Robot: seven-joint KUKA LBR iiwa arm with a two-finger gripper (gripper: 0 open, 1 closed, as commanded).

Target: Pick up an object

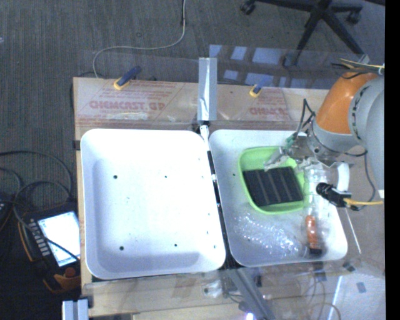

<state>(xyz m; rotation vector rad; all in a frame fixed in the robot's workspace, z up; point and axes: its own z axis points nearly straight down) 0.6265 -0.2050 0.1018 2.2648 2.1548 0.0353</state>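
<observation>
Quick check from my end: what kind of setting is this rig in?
Likely a robotics lab, not a home. A plywood bench with clamps holds two white bins, cables run across grey carpet, and an office chair base stands behind.

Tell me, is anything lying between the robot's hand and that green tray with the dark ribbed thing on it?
Nothing visible does. The gripper hangs right over the back right rim of the green tray in the right bin. The orange-capped object and the clear crinkly plastic lie nearer the front, off to the side.
</observation>
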